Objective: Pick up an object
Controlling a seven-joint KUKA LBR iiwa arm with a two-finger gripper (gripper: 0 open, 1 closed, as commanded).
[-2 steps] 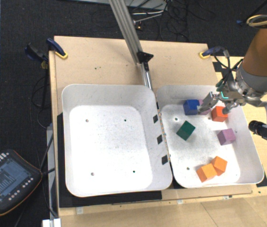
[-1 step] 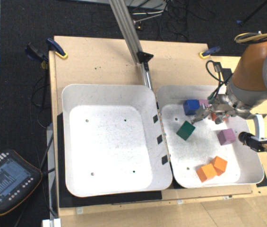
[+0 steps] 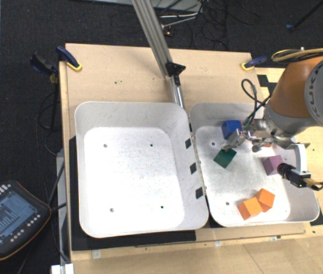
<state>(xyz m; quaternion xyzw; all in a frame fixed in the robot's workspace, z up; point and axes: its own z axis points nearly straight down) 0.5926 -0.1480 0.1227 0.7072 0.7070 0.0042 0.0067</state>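
The right bin (image 3: pixel 298 213) holds several small blocks. A blue block (image 3: pixel 230 128) lies at its upper middle, with a dark green block (image 3: pixel 224 158) just below it. A purple block (image 3: pixel 272 164) sits to the right, partly under the wrist. Two orange blocks (image 3: pixel 249 208) (image 3: pixel 266 198) rest side by side near the front edge. My gripper (image 3: pixel 238 141) hangs low over the bin, between the blue and the green block and close to both. The grey arm with its orange band reaches in from the right and hides part of the bin.
The left bin (image 3: pixel 87 119) stands beside the right one, and the two meet at a shared rim (image 3: pixel 195 164). A metal pole (image 3: pixel 161 50) slants across the bench behind the bins. A teach pendant (image 3: pixel 7 216) lies off the bench at the lower left.
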